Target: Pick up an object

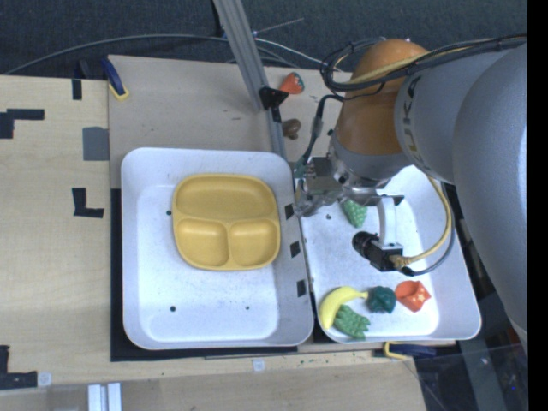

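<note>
Arm (445,118) bent over right bin (454,315); tool (321,197) near divider, finger state unclear.

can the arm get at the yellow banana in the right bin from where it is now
Probably yes. The banana lies uncovered near the right bin's front edge, with a green toy touching it, and the gripper sits over the same bin's far end.
</note>
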Available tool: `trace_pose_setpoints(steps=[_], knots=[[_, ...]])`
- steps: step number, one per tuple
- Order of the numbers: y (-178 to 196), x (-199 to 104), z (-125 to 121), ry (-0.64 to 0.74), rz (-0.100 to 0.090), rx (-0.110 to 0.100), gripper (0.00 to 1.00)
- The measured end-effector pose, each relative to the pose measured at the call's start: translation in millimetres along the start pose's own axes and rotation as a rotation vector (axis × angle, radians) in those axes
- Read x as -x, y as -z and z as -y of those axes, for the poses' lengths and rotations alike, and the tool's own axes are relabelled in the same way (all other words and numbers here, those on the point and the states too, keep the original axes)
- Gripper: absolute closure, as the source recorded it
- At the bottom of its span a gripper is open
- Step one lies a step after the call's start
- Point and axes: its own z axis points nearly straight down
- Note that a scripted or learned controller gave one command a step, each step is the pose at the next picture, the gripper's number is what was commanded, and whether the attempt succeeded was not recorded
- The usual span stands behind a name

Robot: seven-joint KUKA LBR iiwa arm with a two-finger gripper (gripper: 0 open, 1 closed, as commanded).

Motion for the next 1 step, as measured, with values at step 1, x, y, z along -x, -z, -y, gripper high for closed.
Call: trace_pose_setpoints(steps=[1], knots=[[14.7,-54.0,-5.3,0.000,0.000,0.000,1.00]])
